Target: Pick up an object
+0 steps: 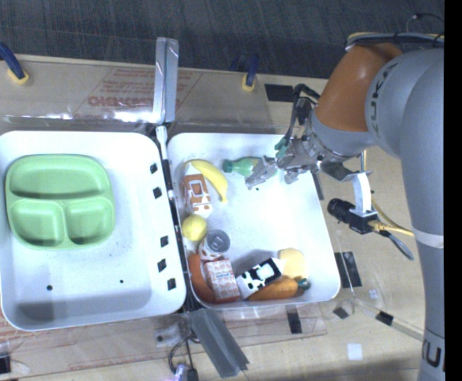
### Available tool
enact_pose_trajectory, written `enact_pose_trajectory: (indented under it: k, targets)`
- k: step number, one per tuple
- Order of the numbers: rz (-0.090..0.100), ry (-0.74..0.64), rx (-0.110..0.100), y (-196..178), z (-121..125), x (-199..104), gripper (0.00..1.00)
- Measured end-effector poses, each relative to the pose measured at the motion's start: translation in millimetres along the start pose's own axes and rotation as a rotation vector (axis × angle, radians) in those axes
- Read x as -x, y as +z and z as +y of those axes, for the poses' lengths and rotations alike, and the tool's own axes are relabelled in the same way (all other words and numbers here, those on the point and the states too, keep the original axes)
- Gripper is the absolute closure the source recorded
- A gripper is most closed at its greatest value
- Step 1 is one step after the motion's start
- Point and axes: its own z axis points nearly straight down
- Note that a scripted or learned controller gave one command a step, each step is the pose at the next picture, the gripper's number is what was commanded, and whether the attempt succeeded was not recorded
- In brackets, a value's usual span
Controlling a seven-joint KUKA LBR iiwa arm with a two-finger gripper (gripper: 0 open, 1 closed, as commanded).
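My gripper (273,175) hovers over the back of the right bin (294,221), open, with nothing between its fingers. A small green bottle-shaped toy (241,165) lies just left of the left fingertip (256,180), close to it or touching. A banana (209,176) lies further left, beside an orange and white carton (197,194). Below these sit a lemon (194,228) and a grey can (217,241). Along the front wall are a red packet (215,278), a black and white cow-patterned item (259,275), a carrot (277,289) and a pale yellow piece (291,260).
The left bin (80,292) holds a green divided tray (59,200) at its back left. A metal divider (166,82) stands between the bins at the back. The grey arm (398,109) reaches in from the right over the bench.
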Motion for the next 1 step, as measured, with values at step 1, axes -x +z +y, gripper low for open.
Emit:
enact_pose_trajectory:
  k: [1]
  targets:
    - [-0.007, -0.100, 0.015, 72.9, 68.1, -5.6, 0.00]
